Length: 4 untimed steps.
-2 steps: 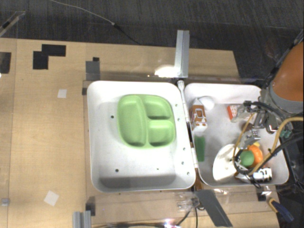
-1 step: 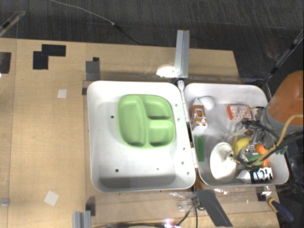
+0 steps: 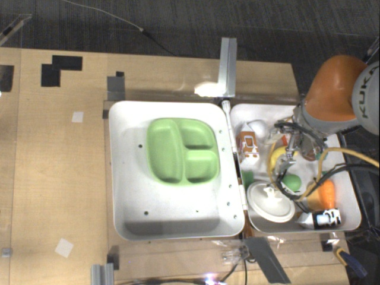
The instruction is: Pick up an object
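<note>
Gripper (image 3: 289,159) hung over right bin (image 3: 355,218); finger state cannot be told. Green ball (image 3: 292,183) at 6 o'clock judged light, smooth, slippery; best pinched across middle.

Banana (image 3: 277,157): yellow, curved, middle of the right bin.
Green ball (image 3: 292,182): just below the banana.
White bowl (image 3: 270,201): round, front of the bin, upright.
Carrot (image 3: 326,192): orange, right side, tilted.
Small box (image 3: 247,145): orange-and-white, against the left wall.
</note>
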Motion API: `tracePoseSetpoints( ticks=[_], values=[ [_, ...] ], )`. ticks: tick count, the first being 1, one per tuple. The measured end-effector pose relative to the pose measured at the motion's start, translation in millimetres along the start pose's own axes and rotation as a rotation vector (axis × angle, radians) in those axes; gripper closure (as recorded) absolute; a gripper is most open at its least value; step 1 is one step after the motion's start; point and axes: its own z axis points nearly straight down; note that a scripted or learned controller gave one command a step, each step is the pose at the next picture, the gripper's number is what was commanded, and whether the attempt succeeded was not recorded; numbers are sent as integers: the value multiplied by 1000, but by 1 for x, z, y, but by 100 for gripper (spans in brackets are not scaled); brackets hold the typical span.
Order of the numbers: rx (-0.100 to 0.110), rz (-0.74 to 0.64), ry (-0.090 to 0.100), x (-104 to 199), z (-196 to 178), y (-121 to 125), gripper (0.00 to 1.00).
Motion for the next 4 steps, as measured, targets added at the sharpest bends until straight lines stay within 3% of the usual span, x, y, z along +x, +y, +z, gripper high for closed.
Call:
tracePoseSetpoints(
  ticks=[1,2,3,4],
  values=[
    [2,159,4,16,2,30,0],
    [2,362,2,55,1,19,0],
    [13,315,-59,101,-13,22,0],
    [17,372,-29,88,-6,33,0]
  ],
)
